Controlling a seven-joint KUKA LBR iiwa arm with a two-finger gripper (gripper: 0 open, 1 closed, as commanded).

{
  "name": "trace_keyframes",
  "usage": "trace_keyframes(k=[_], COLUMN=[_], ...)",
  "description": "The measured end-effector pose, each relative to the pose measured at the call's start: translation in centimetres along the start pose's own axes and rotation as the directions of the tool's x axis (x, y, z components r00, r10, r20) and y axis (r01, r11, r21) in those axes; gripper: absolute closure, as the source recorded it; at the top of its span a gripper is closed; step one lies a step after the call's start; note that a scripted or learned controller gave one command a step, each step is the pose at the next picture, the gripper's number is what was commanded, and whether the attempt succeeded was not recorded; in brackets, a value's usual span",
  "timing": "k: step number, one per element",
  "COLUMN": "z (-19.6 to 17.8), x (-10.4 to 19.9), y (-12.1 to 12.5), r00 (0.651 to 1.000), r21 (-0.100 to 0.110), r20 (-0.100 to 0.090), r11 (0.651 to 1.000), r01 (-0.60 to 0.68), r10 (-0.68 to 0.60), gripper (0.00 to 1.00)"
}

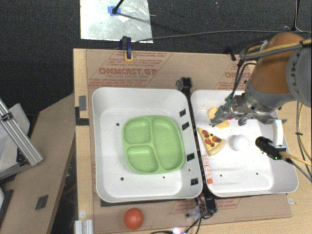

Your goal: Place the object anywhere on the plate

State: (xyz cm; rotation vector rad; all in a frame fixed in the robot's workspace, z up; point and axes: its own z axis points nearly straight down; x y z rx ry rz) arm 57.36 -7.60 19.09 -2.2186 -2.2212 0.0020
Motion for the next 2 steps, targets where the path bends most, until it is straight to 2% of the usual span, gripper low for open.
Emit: trace_keyframes(k=[1, 2], z=[4.5, 3.2], x=[-0.7, -0.7], y=[-0.3, -0.1], r00=[1.0, 1.0], r21=[0.0, -0.006], r20=[0.0, 0.001], r11=[1.0, 1.0], r01=[-0.001, 0.0], r10=[0.001, 0.0], gripper=[0.0, 1.0])
